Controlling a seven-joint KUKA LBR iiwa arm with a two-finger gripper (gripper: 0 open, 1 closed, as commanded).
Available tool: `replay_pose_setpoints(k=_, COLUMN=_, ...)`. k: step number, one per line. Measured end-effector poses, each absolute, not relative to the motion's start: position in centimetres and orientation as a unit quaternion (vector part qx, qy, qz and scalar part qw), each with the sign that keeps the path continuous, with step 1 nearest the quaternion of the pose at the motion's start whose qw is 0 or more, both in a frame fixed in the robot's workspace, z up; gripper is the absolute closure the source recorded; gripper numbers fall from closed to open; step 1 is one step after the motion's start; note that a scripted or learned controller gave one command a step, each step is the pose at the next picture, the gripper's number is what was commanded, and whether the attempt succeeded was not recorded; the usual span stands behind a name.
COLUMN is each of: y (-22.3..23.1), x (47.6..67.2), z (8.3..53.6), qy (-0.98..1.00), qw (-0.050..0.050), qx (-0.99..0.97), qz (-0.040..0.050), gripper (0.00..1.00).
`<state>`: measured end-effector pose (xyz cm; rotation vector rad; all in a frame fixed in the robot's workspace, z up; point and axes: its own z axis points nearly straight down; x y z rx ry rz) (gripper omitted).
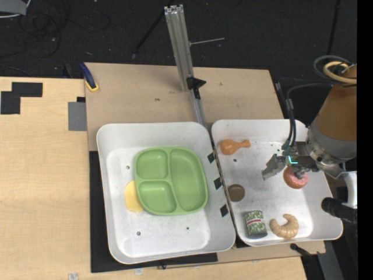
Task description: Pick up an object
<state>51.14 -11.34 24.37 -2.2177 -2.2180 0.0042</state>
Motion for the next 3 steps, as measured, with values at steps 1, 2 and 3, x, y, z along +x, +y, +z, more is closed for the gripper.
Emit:
replay_pose_setpoints(k=1, y=-11.3, x=51.2, z=24.4, qy=-0.707, qw=0.002, qx=-0.707, qz=0.0009, gripper=0.00)
replay_pose_setpoints(k=2, y=-12.0, x=50.4, z=19.4, qy=-0.707, qw=0.004, qx=-0.707, qz=0.0023, gripper=0.00)
replay_pose_setpoints(k=3, y=-12.3, x=50.9, z=13.3, qy=-0.707, qw=0.004, qx=-0.707, qz=0.0024, gripper=0.00)
